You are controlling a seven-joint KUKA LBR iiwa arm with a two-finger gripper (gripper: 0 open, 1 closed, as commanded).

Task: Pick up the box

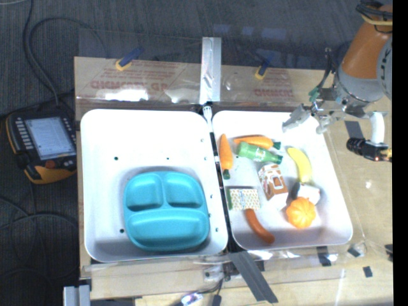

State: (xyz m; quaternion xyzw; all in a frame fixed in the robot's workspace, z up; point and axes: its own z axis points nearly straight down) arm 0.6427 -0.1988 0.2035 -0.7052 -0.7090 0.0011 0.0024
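A small flat box [243, 198] with a green and white print lies in the right bin [338, 199], near its left wall. Right of it stands a white and brown carton [273, 181], tilted. My gripper [308, 121] hangs over the bin's far right corner, up and to the right of both boxes and well apart from them. Its fingers [294, 118] stand open with nothing between them.
Around the boxes the right bin also holds a carrot [225, 153], a green bottle [258, 150], a banana [301, 164], an orange [301, 213], a sausage [258, 226] and a white and black piece [308, 192]. In the left bin [102, 139] is a blue divided plate [167, 210].
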